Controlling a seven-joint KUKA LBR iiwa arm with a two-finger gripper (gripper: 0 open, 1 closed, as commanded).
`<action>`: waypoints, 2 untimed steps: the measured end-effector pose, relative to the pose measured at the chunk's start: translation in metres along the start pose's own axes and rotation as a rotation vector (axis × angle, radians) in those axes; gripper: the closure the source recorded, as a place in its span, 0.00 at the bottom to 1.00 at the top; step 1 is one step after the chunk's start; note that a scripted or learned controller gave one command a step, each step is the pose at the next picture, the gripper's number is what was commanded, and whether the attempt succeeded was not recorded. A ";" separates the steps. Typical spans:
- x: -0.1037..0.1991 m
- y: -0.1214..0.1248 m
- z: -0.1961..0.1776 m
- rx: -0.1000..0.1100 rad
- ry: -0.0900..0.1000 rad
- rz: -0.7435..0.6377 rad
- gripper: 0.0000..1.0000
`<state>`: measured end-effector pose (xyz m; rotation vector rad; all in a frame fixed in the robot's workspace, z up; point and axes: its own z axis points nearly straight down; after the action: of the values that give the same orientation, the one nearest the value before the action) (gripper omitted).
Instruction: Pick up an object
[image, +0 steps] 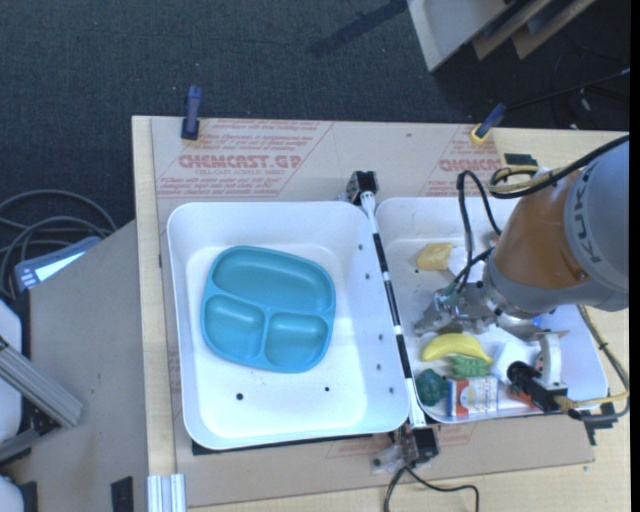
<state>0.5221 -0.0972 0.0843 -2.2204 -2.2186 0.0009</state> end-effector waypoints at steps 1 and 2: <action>0.001 -0.033 0.000 0.000 -0.001 0.000 0.00; -0.003 -0.043 0.000 0.000 0.000 0.000 0.00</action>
<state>0.4787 -0.1001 0.0843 -2.2206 -2.2188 0.0008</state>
